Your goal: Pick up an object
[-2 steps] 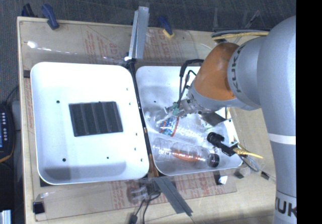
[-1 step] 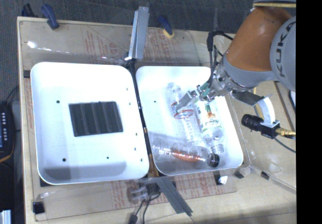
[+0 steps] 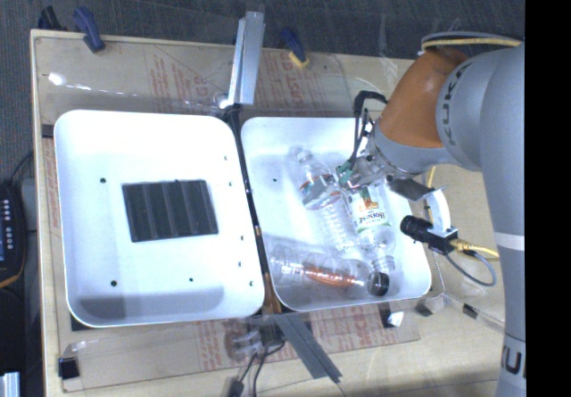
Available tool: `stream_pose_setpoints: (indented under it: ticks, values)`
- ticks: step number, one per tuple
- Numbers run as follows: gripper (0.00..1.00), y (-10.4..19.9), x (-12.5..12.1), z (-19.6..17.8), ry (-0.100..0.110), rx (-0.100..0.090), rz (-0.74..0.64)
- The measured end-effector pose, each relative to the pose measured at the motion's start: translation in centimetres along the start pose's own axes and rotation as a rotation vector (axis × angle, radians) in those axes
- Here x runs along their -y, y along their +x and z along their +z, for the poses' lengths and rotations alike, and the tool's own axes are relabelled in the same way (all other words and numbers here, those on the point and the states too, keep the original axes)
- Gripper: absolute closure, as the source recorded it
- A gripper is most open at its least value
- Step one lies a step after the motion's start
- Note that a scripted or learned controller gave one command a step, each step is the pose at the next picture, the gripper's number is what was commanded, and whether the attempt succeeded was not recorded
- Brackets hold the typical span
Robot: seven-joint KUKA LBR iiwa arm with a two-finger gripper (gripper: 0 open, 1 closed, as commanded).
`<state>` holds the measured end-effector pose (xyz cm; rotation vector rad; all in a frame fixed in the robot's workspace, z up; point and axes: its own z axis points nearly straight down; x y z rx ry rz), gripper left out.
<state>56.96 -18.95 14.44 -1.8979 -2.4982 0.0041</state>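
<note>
Three clear plastic bottles lie in the right bin (image 3: 268, 145). One bottle (image 3: 314, 179) lies slantwise near the middle. A second bottle with a white label (image 3: 371, 219) lies to its right. A third bottle (image 3: 323, 273) with a coppery inside and a black cap rests along the near wall. My gripper (image 3: 353, 174) reaches down from the orange-banded wrist (image 3: 419, 110), low between the first two bottles and close to the labelled one's top. A flat dark ribbed block (image 3: 169, 210) lies in the middle of the left bin (image 3: 80, 136).
A grey upright post (image 3: 245, 61) stands behind the wall that the two bins share. Blue clamps (image 3: 87, 28) hold the bench's far edge. A black plug with a yellow cable (image 3: 433, 235) hangs off the arm beside the right bin's right wall.
</note>
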Motion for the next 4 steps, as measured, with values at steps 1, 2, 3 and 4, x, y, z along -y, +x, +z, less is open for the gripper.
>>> stream_pose_setpoints:
  ticks: [1,2,3,4]
  values:
    - [0.0,-2.8,-3.3,5.3,-0.003,0.0,-0.067]
    - [1.0,-2.6,-3.5,4.1,-0.005,0.0,-0.073]
    - [1.0,-0.7,-2.4,1.0,-0.002,0.001,-0.306]
    - [1.0,0.3,-9.2,-3.8,-0.005,0.004,-0.269]
